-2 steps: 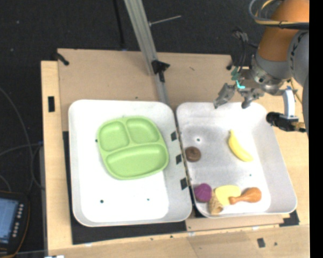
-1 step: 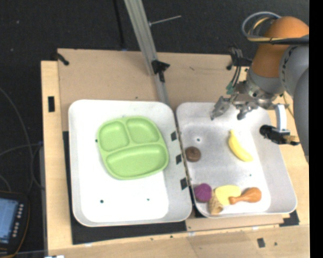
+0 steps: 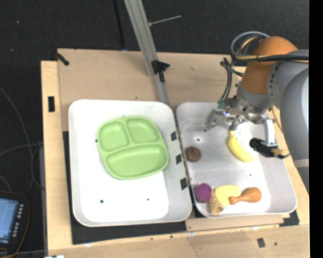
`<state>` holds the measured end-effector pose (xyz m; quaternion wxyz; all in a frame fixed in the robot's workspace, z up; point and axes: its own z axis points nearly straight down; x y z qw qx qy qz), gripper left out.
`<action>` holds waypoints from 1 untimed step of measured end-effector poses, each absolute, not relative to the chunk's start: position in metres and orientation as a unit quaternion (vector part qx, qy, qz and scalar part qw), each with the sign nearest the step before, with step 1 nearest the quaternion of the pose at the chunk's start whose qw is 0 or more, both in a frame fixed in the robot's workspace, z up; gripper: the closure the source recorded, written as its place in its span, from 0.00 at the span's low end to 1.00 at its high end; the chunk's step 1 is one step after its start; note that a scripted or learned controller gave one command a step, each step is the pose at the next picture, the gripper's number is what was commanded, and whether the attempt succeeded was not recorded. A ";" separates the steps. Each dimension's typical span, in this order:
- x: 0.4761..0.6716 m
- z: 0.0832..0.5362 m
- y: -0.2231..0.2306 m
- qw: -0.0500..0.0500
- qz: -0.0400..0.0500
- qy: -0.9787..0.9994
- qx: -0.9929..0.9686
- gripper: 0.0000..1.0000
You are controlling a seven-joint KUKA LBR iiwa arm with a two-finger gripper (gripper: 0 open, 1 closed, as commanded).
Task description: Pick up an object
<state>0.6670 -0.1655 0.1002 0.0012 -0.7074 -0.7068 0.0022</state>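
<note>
End effector: end effector (image 3: 224,117) sits over the upper part of the right bin (image 3: 204,114), its metal fingers spread apart and pointing toward the bin's left side, nothing between them
Banana: yellow banana (image 3: 239,147) lies on the right bin's floor just below and to the right of the end effector, apart from the fingers, running from upper left to lower right
Brown round object: small brown round object (image 3: 192,153) rests near the right bin's left wall, below the end effector
Purple object: purple object (image 3: 203,192) lies in the lower left part of the right bin
Yellow piece: pale yellow piece (image 3: 225,193) lies just right of the purple object, touching or nearly touching it
Orange-brown object: orange-brown object (image 3: 246,196) with a rounded end lies beside the yellow piece, near the bin's lower edge
Arm: grey arm (image 3: 288,112) with orange band enters from the right
Left bin: left bin (image 3: 124,198) holds a green divided plate (image 3: 132,147) in its upper half
Tabletop: tan tabletop (image 3: 107,74) carries both bins
</note>
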 end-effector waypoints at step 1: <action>0.667 0.102 -0.167 -0.001 0.001 -0.707 -0.708 0.00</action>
